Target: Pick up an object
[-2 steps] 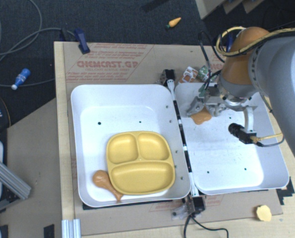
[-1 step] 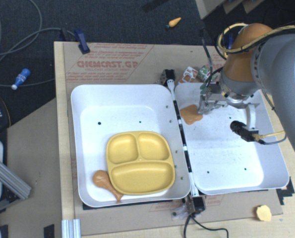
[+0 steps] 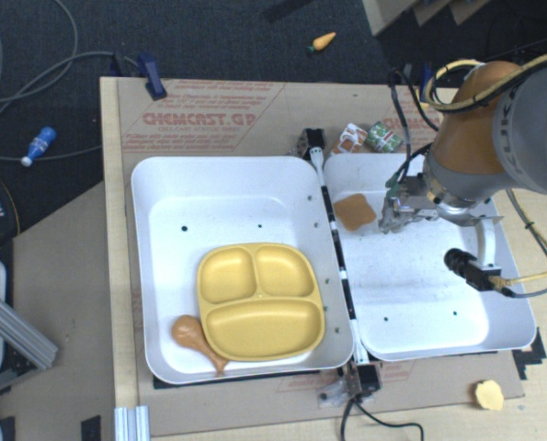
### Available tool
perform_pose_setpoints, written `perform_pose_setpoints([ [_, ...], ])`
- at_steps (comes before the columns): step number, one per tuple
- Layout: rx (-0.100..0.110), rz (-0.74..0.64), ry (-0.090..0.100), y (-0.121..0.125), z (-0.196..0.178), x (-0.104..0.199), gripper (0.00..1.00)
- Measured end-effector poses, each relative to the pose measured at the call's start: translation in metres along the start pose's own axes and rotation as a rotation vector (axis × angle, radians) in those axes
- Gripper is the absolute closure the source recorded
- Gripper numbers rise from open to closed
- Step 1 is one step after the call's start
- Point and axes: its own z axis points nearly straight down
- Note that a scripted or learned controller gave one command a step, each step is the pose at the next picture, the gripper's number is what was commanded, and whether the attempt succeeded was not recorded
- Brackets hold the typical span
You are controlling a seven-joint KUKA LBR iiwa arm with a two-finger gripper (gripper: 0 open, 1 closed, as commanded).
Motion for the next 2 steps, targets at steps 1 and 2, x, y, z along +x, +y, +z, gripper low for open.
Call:
perform_pose_setpoints([
  [1, 0.000, -0.001, 0.001, 0.001, 0.002, 0.000, 0.00],
  [2, -0.007, -0.005, -0.002, 0.086, 0.045, -0.008, 0.00],
])
